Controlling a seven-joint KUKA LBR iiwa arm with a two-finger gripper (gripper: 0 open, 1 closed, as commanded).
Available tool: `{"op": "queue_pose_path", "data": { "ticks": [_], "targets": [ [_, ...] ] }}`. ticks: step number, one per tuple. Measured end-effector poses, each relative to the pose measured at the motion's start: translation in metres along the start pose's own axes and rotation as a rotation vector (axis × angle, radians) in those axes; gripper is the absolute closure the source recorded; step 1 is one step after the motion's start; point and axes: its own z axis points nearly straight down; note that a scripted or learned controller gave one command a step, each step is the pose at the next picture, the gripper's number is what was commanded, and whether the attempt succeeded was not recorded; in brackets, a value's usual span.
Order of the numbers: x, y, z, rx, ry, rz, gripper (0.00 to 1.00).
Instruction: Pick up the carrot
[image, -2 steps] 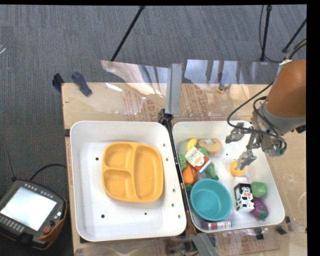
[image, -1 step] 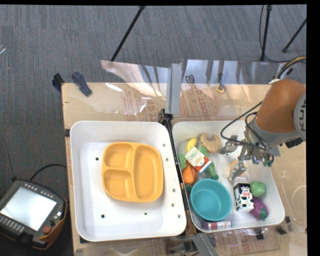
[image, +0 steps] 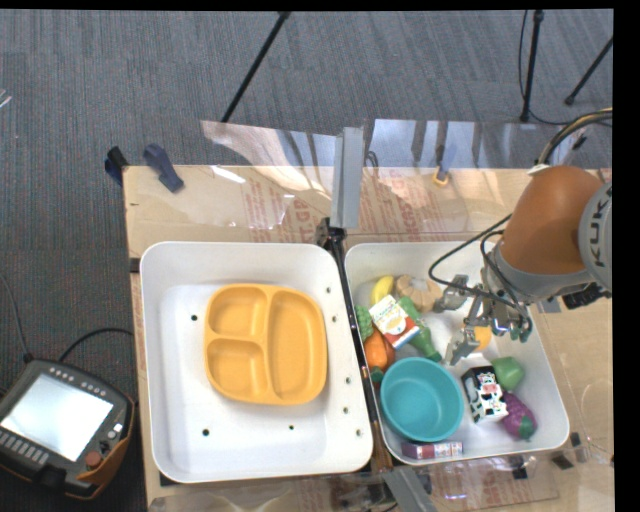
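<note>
A: Where is the carrot (image: 376, 352)?

B: In the right bin (image: 555, 395), close to that bin's left wall, roughly halfway along it. It is the small orange piece wedged between a white carton with a red and green label (image: 393, 321) above it and the teal bowl (image: 422, 399) below it, touching both as far as I can see.

A: And the gripper (image: 472, 331)?

B: It hangs over the same bin, toward the right of its middle, well apart from the carrot. The fingers stand spread, with a clear gap and nothing between them (a yellow bit shows just behind them, but it is not gripped).

A: What else lies in that bin?

B: A yellow banana (image: 382, 289) near the far left corner, a green piece (image: 510, 372) by the right wall, a black and white cow-patterned box (image: 485, 394) beside the bowl, and a purple piece (image: 520, 417) toward the near right corner.

A: The left bin (image: 180, 270)?

B: It carries a yellow divided plate (image: 266, 343) with three compartments, lying flat near its middle.
</note>
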Motion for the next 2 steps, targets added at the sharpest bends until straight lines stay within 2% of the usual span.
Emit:
{"op": "queue_pose_path", "data": {
  "ticks": [1,2],
  "targets": [
    [-0.001,0.001,-0.011,-0.001,-0.003,-0.003,1.0],
    [0.087,-0.019,0.002,0.0,0.004,-0.083,1.0]
  ]
}}
